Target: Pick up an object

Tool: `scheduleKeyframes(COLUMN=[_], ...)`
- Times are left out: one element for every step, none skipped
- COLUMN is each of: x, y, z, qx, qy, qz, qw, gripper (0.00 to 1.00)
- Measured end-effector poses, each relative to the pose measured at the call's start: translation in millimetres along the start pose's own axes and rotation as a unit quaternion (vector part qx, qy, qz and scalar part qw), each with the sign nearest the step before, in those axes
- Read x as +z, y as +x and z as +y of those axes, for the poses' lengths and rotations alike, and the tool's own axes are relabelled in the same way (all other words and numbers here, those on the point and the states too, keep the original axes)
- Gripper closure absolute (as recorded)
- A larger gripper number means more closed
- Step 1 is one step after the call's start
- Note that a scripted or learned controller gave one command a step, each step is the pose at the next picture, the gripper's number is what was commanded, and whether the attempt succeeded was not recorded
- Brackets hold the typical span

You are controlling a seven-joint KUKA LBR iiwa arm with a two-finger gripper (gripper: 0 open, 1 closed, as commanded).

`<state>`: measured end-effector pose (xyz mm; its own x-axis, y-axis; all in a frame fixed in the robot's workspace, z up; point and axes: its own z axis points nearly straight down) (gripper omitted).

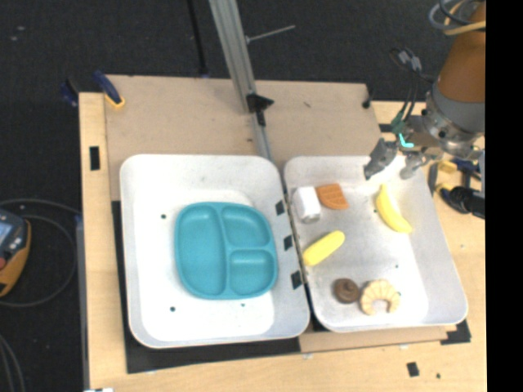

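Teal divided plate (225, 249) lies in left white bin (147, 186), three compartments up. Aluminium rail (234, 47) rises behind bins, from wooden bench (188, 113). Blue-and-yellow clamp (109, 90) grips bench's far left corner. Dark carpet (98, 15) surrounds bench.

One camera on this, fixed high above the bench (204, 121) and looking down at a slant. It faces the far edge, where a metal post (233, 47) rises toward the lens. Both white bins sit fully in frame, the left bin (139, 219) and the right bin (433, 276) side by side across the middle. It stands back enough to catch dark floor on the left and top. The arm (462, 72) comes in at the upper right.
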<state>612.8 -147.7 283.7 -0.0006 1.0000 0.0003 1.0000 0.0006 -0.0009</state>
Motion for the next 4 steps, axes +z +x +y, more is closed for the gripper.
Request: scheduleKeyframes(x=[-1,58,108,153], y=[0,5,2,0], z=[1,-5,-15,-7], qx=[0.0,0.0,0.0,0.001], qy=[-0.001,0.001,0.0,0.0], qz=[0.0,-0.001,-0.001,-0.001], qw=[1.0,1.0,1.0,1.0], gripper=[0.0,0.0,0.0,0.0])
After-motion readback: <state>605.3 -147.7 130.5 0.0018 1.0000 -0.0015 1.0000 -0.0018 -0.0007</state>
